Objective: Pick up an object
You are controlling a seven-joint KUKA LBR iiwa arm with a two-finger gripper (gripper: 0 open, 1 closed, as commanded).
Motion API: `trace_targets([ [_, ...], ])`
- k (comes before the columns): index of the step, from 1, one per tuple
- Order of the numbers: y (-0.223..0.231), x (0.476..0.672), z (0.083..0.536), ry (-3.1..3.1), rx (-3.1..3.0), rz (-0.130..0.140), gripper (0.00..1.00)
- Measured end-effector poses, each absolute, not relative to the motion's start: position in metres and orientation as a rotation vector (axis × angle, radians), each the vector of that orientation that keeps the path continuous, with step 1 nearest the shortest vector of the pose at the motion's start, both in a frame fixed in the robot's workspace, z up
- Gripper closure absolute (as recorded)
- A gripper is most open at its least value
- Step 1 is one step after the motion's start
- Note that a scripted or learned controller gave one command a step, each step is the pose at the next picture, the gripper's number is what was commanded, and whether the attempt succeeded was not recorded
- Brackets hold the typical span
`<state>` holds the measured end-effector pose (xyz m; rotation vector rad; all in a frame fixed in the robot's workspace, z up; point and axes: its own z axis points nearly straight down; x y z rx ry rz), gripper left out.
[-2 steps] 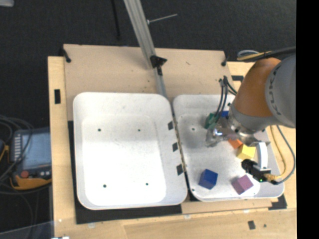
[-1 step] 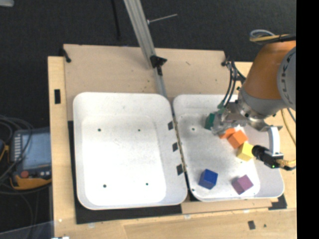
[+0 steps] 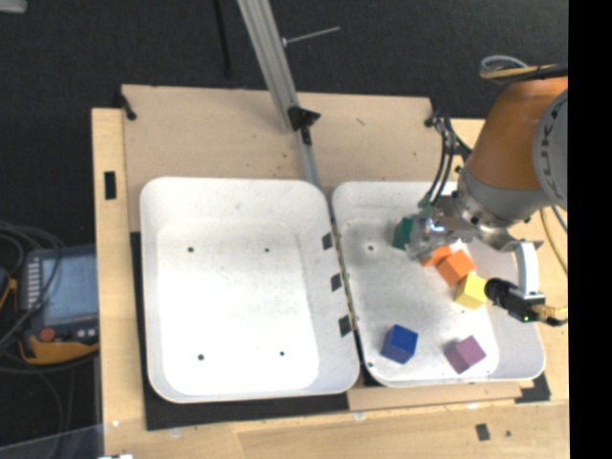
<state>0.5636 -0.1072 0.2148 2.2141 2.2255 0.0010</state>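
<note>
Blocks are the candidates for picking, and all of them lie in the right bin: from the camera view, a teal block sits at the gripper, near the bin's middle; an orange block lies just beside the gripper toward the bin's near-right part, touching or nearly touching a yellow block; a blue block and a purple block rest well apart from these, near the bin's front edge. Whether the gripper is open, closed or clasping the teal block I cannot tell, since the wrist hides it. My judgement is that the step in hand is the descent onto a block, and doing it well calls for a square approach to flat faces and avoiding the crowded orange-yellow pair. These blocks look like small rigid cubes, matte and plainly coloured; the bin is smooth white, shallow, with rounded corners.
</note>
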Motion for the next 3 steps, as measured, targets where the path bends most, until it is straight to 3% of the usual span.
trace_targets([
  [2, -0.002, 0.591, 0.241, 2.230, 2.212, 0.005, 1.00],
  [3, 0.056, 0.605, 0.232, 2.230, 2.212, 0.002, 1.00],
])
